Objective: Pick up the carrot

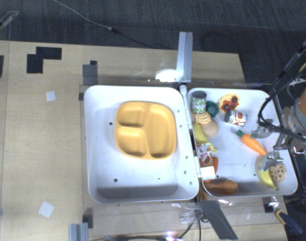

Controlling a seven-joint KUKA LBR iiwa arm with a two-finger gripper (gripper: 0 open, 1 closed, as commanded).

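Camera view:
Carrot point(253, 143): lay in the right bin point(248, 177), tilted, green end to the upper left.
Claw point(272, 157): was just right of the carrot, above a banana point(266, 177) and a cookie point(278, 171); open or closed, I could not tell.
Left bin point(100, 149): held a yellow tray point(145, 129).

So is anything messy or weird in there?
A bit lopsided: all the toy food, including the carrot, is heaped in the right bin, mostly crowded against its left wall, while the left bin has just a yellow divided plate. Nothing looks spilled or broken.
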